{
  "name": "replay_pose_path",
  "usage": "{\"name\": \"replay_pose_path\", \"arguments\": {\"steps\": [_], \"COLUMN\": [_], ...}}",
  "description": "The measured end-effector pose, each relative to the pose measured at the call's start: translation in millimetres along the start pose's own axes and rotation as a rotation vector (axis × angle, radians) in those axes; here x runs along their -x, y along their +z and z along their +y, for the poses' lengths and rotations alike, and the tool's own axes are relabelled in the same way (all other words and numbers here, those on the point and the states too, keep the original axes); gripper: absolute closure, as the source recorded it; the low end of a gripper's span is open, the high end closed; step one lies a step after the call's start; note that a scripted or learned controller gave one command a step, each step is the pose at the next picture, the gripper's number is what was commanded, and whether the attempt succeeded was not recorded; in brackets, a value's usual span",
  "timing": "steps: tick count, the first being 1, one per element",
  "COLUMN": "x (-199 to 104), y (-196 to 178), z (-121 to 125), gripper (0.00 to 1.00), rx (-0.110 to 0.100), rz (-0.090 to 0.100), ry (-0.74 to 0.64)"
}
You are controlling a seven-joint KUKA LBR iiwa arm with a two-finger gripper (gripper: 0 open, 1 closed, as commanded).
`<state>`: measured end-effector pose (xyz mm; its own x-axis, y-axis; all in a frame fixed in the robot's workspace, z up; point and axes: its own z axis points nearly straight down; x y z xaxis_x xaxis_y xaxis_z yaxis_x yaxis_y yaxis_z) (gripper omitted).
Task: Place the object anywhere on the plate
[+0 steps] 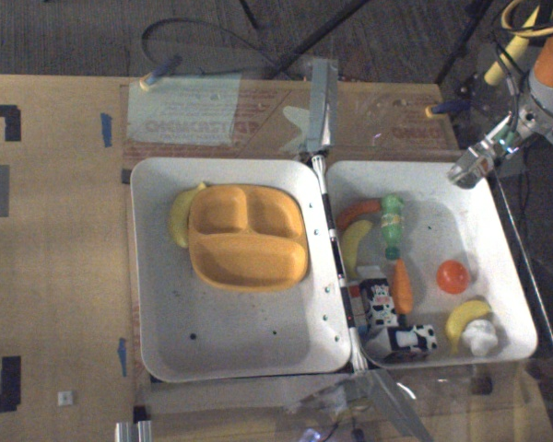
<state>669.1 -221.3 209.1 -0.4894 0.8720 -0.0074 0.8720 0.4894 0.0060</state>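
An orange divided plate [249, 236] lies in the left bin [230, 339], toward its far side. A yellow banana [179, 217] pokes out from under the plate's left edge. My gripper [468, 166] hangs over the far right corner of the right bin [502, 247], apart from all the objects in it. Below it in that bin lie a green bottle [391, 225], a carrot [402, 286], an orange ball [452, 276] and a small yellow banana [355, 244].
The right bin also holds a red pepper [358, 212], two black-and-white cow toys [378, 302] [411, 340], and a yellow banana [465, 316] beside a white piece [480, 338]. A metal divider [336, 274] runs between the bins. Cables and stands lie beyond the bench.
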Motion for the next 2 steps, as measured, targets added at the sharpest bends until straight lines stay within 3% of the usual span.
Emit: {"name": "replay_pose_path", "arguments": {"steps": [1, 2], "x": [-25.4, -25.7], "y": [-71.0, -69.5], "z": [3.4, 3.2], "gripper": [1.0, 0.0], "rx": [0.0, -0.002], "rz": [0.0, 0.002], "ry": [0.086, 0.086]}}
